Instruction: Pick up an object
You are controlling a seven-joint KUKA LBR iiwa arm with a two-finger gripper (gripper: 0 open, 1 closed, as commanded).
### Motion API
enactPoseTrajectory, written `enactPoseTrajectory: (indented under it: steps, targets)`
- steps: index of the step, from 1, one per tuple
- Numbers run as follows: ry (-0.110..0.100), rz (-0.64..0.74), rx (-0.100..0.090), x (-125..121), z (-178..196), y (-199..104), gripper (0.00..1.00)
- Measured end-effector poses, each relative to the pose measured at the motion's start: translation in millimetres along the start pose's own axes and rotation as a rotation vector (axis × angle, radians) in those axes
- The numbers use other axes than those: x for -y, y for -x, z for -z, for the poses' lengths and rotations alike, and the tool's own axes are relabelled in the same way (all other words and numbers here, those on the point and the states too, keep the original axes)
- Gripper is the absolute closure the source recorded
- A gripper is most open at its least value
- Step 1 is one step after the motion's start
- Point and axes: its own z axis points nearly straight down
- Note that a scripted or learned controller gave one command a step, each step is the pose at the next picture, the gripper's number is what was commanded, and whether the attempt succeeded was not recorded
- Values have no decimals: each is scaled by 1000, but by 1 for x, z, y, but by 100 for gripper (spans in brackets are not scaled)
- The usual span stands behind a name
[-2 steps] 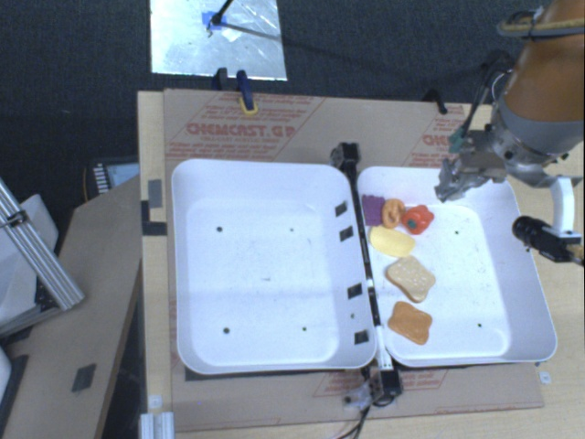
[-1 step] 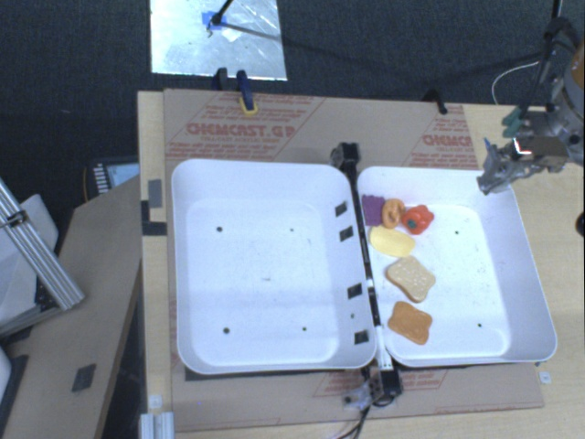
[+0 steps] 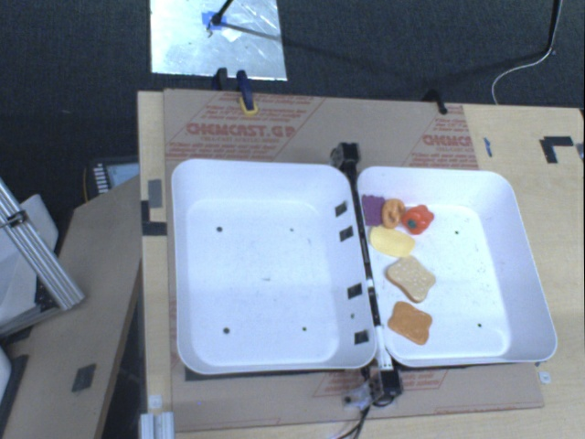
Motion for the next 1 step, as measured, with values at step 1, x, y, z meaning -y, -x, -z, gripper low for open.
enactPoseTrajectory:
  steps: [1]
  targets:
    - [-20, 11, -7, 16, -115, -56, 100]
